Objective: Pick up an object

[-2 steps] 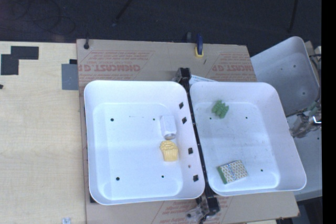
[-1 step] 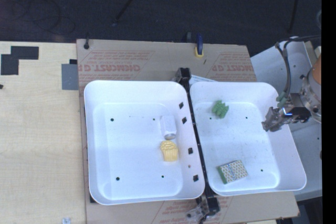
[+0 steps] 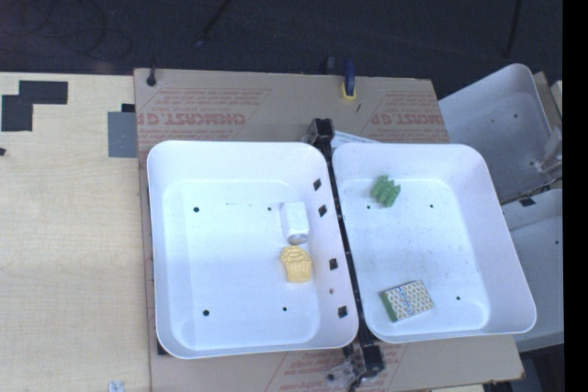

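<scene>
Four objects await picking: white cylinder (image 3: 295, 220) touching yellow piece (image 3: 296, 263) at six o'clock risks a fumbled double-grab; gripper state cannot be told.

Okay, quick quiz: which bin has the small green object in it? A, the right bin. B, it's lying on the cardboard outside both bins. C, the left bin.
A: the green object lies in the right bin, toward its far side.

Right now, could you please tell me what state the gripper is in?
Gripper: its state cannot be told from the camera view.
</scene>
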Motion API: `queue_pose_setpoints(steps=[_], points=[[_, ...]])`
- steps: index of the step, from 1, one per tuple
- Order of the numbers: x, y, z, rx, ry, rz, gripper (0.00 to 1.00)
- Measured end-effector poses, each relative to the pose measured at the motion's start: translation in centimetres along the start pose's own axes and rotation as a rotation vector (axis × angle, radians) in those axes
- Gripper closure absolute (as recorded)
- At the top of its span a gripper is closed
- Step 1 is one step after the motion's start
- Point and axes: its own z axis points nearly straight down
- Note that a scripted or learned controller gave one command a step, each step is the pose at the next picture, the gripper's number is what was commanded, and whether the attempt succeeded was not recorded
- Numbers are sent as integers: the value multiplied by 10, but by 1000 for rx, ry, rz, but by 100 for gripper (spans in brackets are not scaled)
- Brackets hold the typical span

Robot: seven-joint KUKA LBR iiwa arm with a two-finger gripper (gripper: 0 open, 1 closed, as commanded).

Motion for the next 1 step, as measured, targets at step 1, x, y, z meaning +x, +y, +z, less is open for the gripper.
queue_pose_setpoints(steps=[1], points=[[10, 5, 159, 32, 9, 0, 100]])
